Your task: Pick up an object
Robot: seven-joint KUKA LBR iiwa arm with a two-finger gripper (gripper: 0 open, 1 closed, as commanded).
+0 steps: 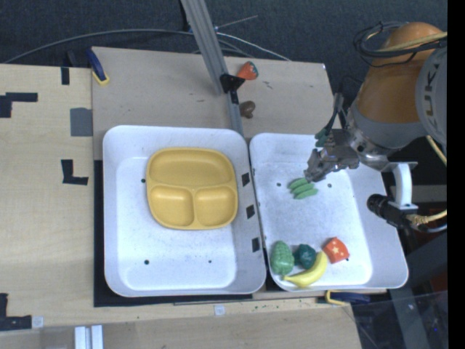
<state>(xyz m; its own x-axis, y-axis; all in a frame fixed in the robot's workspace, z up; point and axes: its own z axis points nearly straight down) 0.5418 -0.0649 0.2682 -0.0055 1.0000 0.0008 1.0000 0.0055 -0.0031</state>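
1. The gripper (pixel 317 171) hung low over the right bin (pixel 378 267), just above and to the right of a small green pea pod (pixel 303 189) lying on the bin floor near its upper middle. Whether the claw was apart or together could not be told; the tips were too small and dark to read.
2. The pod looked like the likely target, being the nearest thing. It lay flat and apart from the bin walls.
3. Risk, as a judgement: the pod was thin and low, so a claw closing slightly high would pass over it, and one coming down off-centre would nudge it aside.
4. The smooth white floor would probably let the pod slide rather than stay put.
5. Other items sat clustered at the bin's near edge: a green vegetable (pixel 282 256), a dark green ball (pixel 305 256), a banana (pixel 311 272) and a red-orange piece (pixel 336 249), well apart from the pod.
6. The left bin (pixel 120 267) held a yellow divided plate (pixel 192 187).
7. Both bins rested on a tan bench (pixel 160 86). A grey pole (pixel 203 27) rose behind them, and a small orange-red object (pixel 248 70) lay beside its base.
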